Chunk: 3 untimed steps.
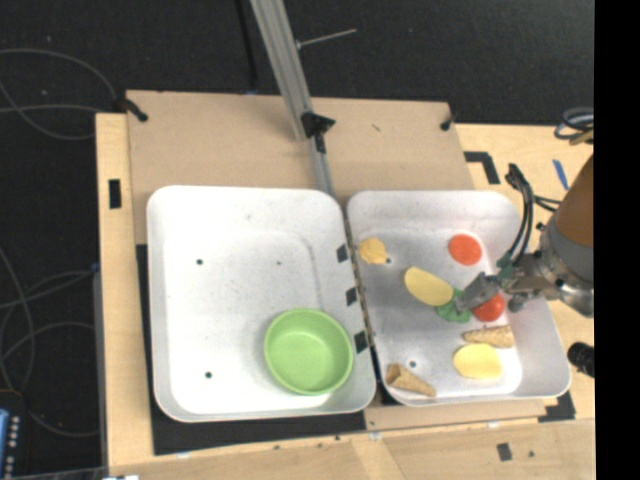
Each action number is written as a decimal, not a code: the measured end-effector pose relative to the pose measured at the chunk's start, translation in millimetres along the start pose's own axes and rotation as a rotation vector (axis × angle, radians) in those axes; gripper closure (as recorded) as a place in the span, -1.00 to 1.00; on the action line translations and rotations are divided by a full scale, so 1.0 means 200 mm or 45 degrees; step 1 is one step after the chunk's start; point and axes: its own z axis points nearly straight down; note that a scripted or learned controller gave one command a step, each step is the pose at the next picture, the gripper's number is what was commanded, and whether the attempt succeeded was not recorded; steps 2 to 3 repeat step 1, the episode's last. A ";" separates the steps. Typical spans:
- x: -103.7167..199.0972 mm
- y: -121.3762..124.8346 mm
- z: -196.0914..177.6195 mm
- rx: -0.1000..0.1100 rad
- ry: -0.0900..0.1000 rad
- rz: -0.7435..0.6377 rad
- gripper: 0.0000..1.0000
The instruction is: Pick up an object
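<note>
Camera view, table: I see two shallow white bins side by side on a tan table [250, 148]; the left bin [210, 238] carries a green bowl [308, 351] near its front right corner.

Camera view, right bin: the right bin [420, 218] carries the small things: an orange-red round piece [464, 248] toward the back, a yellow oval piece [428, 287] in the middle, a small tan bit [373, 252] by the left wall, a tan wedge [410, 379] at the front, a yellow lump [478, 362] front right with a tan strip [488, 337] just behind it.

Camera view, arm: the arm [570, 238] reaches in from the right, and its pincer [484, 295] is low over the middle-right of the right bin.

Camera view, pincer state: I cannot tell how its jaws stand; dark metal hides the tips.

Camera view, task's thing: a red piece [490, 310] lies right under the pincer, with a green piece [452, 311] touching or just beside it on the left. I judge the red one the likeliest target.

Handling, my judgement: it looks like light, stiff toy food, smooth and rounded, so it may slip or roll.

Where to hold, my judgement: across its widest middle, squarely, keeping clear of the green neighbour.
</note>
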 end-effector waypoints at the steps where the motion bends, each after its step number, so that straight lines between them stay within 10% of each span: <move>1: 0.00 0.00 0.00 -0.001 0.000 0.002 -1.00; 3: 0.00 0.00 0.00 -0.001 0.000 0.002 -1.00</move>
